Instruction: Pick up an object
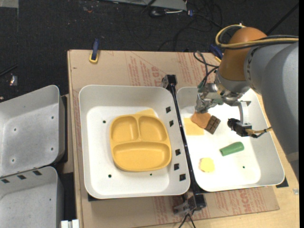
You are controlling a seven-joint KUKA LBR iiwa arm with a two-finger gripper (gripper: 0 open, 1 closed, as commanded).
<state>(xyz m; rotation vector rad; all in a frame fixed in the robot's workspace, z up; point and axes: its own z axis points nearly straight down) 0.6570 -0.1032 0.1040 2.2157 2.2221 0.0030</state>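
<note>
A yellow divided plate [140, 143] lies in the left bin [95, 127]. In the right bin [266, 165] lie a brown wedge-shaped piece [201, 120], a dark brown ridged block [213, 124] touching it, a flat pale yellow square [193, 128], a green cylinder [232, 149] and a small yellow round piece [206, 165]. My gripper [205, 106] hangs at the upper left of the right bin, its tips just above the brown wedge. The arm's wrist covers most of the gripper.
A black divider rail [179, 137] with clips runs between the two bins. White metal panels [28, 127] sit off the bench to the left. Cables trail near the wrist, with a black connector [238, 126] over the right bin. A blue and yellow clamp [94, 51] holds the board's far edge.
</note>
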